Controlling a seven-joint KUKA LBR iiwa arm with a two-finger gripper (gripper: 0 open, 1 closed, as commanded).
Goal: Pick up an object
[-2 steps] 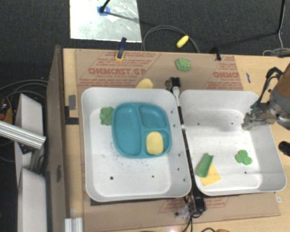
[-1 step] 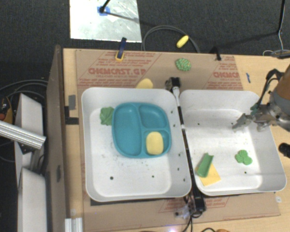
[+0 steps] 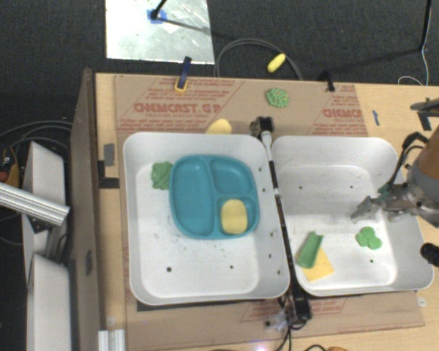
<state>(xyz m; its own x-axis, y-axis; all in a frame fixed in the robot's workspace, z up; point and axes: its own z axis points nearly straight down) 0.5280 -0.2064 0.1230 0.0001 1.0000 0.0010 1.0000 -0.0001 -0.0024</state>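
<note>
1. Two white bins sit side by side on the bench in the camera view: the left bin and the right bin, their rims meeting along the middle.
2. Left bin holds a teal divided plate, pretty much centered. A yellow rounded piece lies in the plate's compartment at about 4 o'clock. A green leafy thing lies on the bin floor touching the plate's edge at roughly 10 o'clock.
3. Right bin has the pickable stuff down low: a green block lying tilted across a yellow wedge, both at about 7 o'clock from the bin's center. A small green clover-ish piece lies at about 4 o'clock, apart from the other two.
4. The gripper comes in from 3 o'clock on the grey arm and sits over the right bin, just above the clover-ish piece at its 12 o'clock. Nothing is visibly between its fingers; honestly can't tell if the claw is spread or closed, it's too small and blurry.
5. Outside the bins, at 12 o'clock on the cardboard: a round green bumpy thing, a yellow lump right at the left bin's top rim, and another yellow piece farther back by a cable.
6. A shiny sheet lies on the dark floor at about 11 o'clock.
</note>
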